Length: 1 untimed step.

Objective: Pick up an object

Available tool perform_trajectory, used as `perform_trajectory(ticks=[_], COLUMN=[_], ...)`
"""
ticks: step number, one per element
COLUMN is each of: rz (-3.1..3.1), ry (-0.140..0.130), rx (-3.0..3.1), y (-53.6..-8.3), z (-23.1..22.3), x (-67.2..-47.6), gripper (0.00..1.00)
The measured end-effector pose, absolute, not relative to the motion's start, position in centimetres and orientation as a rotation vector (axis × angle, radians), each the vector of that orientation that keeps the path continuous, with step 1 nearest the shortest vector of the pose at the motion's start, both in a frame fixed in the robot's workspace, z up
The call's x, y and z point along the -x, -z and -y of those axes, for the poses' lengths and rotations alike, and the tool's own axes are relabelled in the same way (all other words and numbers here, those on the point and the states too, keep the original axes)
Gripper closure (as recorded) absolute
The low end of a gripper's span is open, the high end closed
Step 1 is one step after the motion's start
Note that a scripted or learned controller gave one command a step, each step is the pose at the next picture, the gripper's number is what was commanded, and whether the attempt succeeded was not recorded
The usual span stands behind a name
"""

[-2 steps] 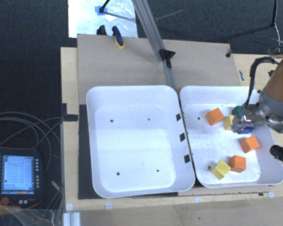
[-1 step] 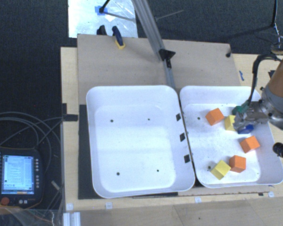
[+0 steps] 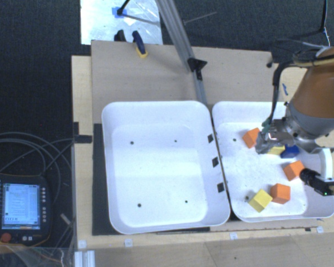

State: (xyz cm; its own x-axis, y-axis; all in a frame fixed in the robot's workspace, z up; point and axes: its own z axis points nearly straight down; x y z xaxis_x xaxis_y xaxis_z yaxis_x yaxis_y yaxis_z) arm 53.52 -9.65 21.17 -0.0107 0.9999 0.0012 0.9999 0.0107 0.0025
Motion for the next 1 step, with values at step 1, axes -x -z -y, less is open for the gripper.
perform_trajectory(ticks=[1], rz=[-2.233], ry=[-0.006], rx=[-2.208], y=[-22.9], z=[4.46], x=[-54.58], gripper=[1.0])
